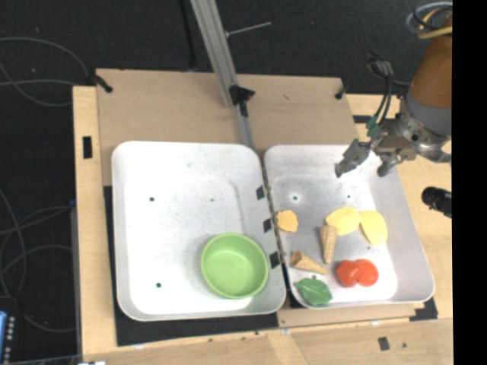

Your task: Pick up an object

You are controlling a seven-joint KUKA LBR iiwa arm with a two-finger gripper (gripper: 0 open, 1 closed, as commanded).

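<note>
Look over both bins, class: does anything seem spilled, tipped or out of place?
Nothing stands out. The green bowl sits upright in the left bin; the toy foods lie loose in the right bin, below the open claw.

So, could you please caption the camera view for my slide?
Gripper open above the right bin of toy food; green bowl in the left bin.

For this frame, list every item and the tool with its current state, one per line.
tool: open, nothing between its fingers, above the far part of the right bin
green bowl: upright, in the left bin
tomato: lying in the right bin
green leaf: at that bin's near rim
two cones: lying on their sides
three yellow pieces: lying loose in the right bin
</note>
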